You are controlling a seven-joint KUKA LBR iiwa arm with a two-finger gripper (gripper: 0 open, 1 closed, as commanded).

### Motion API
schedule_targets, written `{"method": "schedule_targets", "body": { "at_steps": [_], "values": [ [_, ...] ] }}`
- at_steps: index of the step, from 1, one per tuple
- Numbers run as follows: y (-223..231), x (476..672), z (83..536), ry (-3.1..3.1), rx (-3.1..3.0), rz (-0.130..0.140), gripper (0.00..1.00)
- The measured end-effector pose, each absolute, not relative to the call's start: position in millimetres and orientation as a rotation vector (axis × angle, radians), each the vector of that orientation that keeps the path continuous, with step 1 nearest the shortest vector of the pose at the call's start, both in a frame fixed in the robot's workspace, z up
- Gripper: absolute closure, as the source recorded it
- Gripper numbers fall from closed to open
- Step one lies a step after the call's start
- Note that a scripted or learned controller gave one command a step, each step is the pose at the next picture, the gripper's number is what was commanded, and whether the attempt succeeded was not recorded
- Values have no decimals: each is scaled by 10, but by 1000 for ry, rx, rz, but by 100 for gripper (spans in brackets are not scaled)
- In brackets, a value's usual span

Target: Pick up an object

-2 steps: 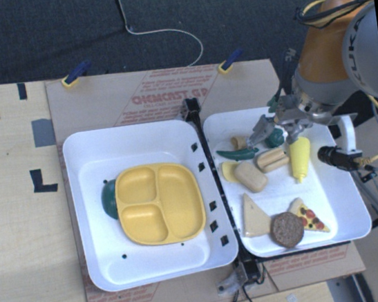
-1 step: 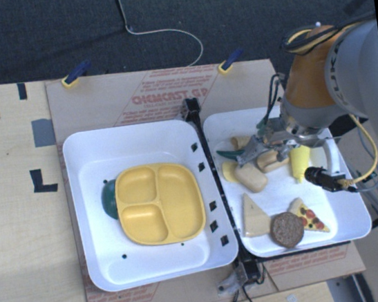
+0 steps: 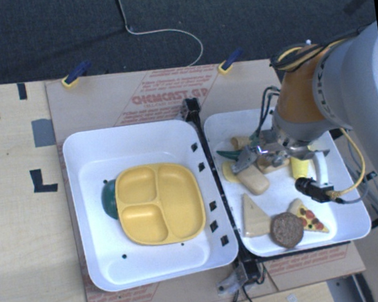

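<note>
In right bin (image 3: 358,224), gripper (image 3: 249,159) over toy food (image 3: 254,181)

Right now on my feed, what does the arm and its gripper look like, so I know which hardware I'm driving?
The arm is bulky, rounded and pale grey, with an orange band above the wrist. Black and yellow cables loop around the wrist and trail along its lower side. The gripper is small, dark and metallic.

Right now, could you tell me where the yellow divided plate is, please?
The yellow divided plate lies in the left bin of the camera view, partly covering a dark green object at its left edge.
</note>
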State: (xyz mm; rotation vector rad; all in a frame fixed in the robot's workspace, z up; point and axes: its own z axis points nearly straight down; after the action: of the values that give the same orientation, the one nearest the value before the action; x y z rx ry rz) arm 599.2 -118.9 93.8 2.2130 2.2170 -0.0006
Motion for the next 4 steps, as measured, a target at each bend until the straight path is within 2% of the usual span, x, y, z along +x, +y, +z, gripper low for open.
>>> {"method": "schedule_targets", "body": {
  "at_steps": [1,3,4],
  "values": [
    [-1179,6002,1065,2218,2212,4,100],
    [-1225,6008,2215,2221,2217,3,100],
    [-605,6131,2268,2231,2214,1,100]
  ]
}}
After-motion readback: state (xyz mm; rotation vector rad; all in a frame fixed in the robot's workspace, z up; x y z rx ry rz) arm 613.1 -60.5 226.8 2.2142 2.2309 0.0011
